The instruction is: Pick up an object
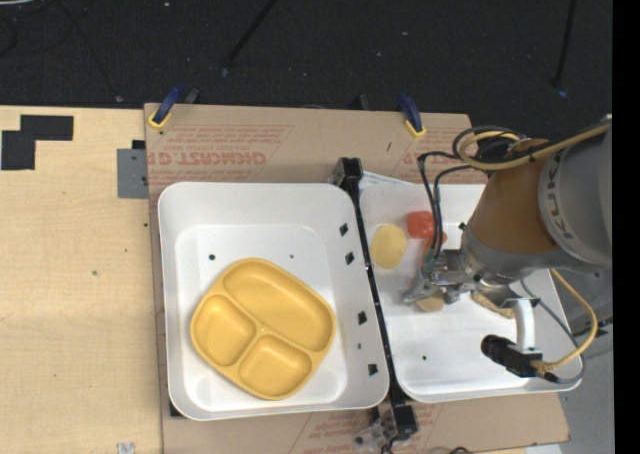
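In the right white bin (470, 382) the claw (432, 290), grip unreadable, hangs beside a roundish yellow lemon (388, 245).

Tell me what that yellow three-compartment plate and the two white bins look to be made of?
The yellow three-compartment plate looks like moulded plastic: even colour, rounded dividers, a soft matte sheen. The two shallow white bins also look like plastic, smooth and slightly glossy, with rounded corners. Neither can be settled by sight alone.

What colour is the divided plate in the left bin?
Yellow. The divided plate shows clearly in the camera view.
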{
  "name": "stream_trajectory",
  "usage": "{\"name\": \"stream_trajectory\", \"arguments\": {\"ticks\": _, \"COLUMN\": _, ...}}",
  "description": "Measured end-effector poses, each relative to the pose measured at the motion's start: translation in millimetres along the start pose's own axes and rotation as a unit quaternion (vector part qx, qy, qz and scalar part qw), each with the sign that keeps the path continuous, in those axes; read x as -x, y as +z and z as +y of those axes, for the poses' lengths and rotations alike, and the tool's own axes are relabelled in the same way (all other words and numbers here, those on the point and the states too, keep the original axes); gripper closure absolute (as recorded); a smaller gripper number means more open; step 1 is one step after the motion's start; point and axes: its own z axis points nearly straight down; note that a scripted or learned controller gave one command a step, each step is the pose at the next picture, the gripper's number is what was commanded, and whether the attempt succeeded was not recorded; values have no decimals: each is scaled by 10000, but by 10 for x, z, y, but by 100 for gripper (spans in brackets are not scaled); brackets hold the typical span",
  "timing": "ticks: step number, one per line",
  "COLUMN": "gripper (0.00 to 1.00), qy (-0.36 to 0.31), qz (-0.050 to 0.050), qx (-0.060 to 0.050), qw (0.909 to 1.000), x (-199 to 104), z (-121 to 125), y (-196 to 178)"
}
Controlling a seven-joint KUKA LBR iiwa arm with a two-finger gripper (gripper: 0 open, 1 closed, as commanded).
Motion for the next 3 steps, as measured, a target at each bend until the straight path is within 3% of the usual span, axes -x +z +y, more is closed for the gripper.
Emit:
{"name": "stream_trajectory", "arguments": {"ticks": 2, "gripper": 100, "qy": -6, "qz": -1, "qx": 19, "qw": 10000, "x": -68, "z": 84, "y": -1008}}
{"name": "stream_trajectory", "arguments": {"ticks": 3, "gripper": 100, "qy": -5, "qz": 0, "qx": 9, "qw": 10000, "x": -61, "z": 87, "y": -1249}}
